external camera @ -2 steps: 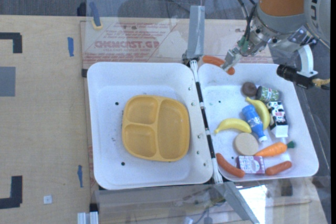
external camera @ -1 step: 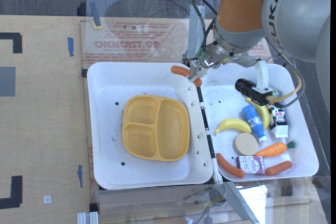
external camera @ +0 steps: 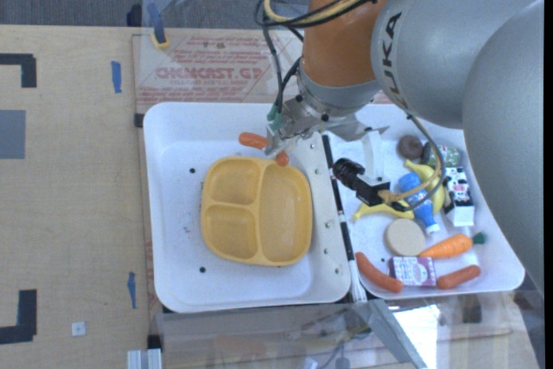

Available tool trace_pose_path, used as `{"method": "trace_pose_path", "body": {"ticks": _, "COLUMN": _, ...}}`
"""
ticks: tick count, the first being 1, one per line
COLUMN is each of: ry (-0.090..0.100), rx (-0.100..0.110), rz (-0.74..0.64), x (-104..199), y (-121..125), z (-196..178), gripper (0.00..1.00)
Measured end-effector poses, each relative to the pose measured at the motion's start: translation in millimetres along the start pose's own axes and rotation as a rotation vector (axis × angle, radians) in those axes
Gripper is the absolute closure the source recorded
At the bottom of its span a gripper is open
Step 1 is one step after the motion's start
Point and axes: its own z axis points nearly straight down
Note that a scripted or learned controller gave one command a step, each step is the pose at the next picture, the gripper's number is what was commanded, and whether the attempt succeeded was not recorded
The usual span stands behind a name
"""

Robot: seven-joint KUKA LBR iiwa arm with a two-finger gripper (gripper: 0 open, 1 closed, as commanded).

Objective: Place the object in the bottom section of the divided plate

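We see the grey arm [external camera: 449,30] reach from the right across two white bins, its gripper [external camera: 278,134] poised over the left bin [external camera: 173,272] just above the yellow divided plate [external camera: 257,210]; whether it grips anything, we cannot tell. A small orange object [external camera: 253,140], seemingly a toy carrot, lies lengthwise left to right, just left of the gripper, near the bin's far wall. The plate sits directly below with open floor around it, while the right bin [external camera: 510,272] is crowded with toys.
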Motion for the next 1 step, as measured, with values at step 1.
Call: {"method": "trace_pose_path", "body": {"ticks": 1, "ry": 0.0, "rx": -0.001, "rz": 0.001, "x": -0.3, "y": 0.0, "z": -0.2, "gripper": 0.0}}
